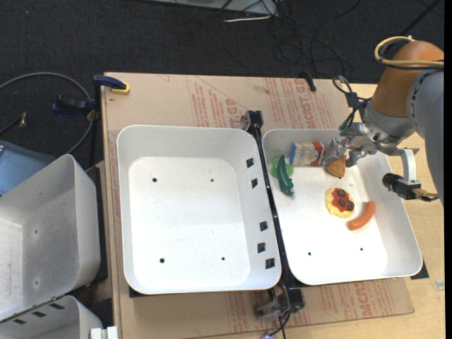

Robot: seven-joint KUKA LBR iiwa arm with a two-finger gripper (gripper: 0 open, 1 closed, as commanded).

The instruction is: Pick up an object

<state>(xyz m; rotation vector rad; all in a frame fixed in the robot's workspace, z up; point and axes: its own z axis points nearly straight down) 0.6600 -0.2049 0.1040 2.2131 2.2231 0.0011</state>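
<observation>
The arm (413, 94) reached in from the right over the right bin (395, 260), its gripper (342, 155) down near the bin's far edge. An orange-brown wedge of toy food (336, 167) sat at the fingertips, touching them or just under them; whether the fingers were closed on it or merely resting above it could not be told from this slanted view. Just beside the wedge, toward the far left corner of the bin, lay a small carton (306, 153) on its side, and next to that, along the left wall, a green toy vegetable (283, 173). Nearer the middle of the bin lay a small round pizza (340, 201) with red topping, and just beside it an orange sausage (361, 216). The left bin (141, 147) stood alongside, the two touching along their shared edge.
</observation>
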